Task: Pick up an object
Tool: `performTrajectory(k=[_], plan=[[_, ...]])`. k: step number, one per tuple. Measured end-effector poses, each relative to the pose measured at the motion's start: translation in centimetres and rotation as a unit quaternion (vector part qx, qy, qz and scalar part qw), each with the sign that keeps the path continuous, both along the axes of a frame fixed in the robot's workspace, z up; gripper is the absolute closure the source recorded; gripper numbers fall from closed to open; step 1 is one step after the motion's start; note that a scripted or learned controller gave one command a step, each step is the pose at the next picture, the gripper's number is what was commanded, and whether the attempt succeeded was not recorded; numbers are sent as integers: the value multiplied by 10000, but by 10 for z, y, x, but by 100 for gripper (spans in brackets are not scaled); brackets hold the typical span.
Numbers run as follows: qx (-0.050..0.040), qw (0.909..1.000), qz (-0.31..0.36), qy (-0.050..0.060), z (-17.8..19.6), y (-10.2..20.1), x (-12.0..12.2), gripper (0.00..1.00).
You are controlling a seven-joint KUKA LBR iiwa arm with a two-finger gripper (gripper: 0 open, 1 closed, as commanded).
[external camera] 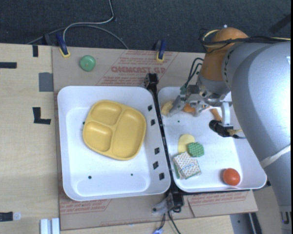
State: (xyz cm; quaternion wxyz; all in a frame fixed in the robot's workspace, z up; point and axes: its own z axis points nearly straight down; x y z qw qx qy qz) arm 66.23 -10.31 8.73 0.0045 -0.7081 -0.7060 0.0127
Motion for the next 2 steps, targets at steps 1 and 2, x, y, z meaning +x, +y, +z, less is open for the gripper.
performTrajectory(k=[1, 2], plan=[[84, 10000, 6, -7, -4, -18, 2, 0], [49, 9999, 23, -132, 84, -26, 7, 0]])
